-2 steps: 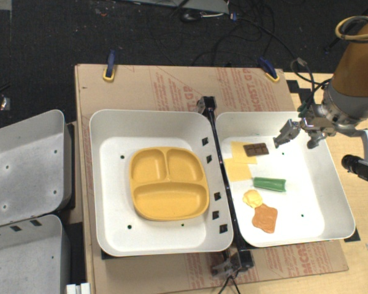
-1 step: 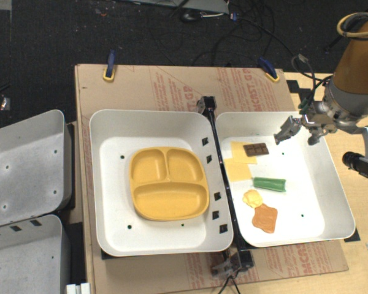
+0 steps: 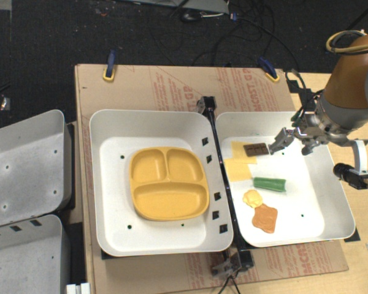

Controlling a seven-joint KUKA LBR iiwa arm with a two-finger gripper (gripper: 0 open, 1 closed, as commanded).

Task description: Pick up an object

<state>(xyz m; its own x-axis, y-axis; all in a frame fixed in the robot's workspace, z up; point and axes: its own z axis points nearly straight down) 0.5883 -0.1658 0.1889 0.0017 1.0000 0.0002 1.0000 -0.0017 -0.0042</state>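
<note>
A yellow divided tray (image 3: 169,184) sits in the middle of the left bin (image 3: 104,164), its three compartments bare. Across the black clips joining the two bins, the right bin (image 3: 319,207) holds a loose cluster of small items. Nearest that divider lies a flat pale-yellow sheet (image 3: 238,164), and a small dark brown block (image 3: 256,150) rests on the sheet's upper right corner. Just right of the sheet's lower edge lies a green bar (image 3: 270,184). Below the bar sit a small yellow piece (image 3: 253,198) and, touching it on its lower right, an orange piece (image 3: 265,218). The gripper (image 3: 281,141) hangs over the right bin's upper part, just right of the brown block, with its dark fingers close beside that block; whether the jaws are spread or pressed together cannot be told from this angle. Nothing is visibly pinched between them.
</note>
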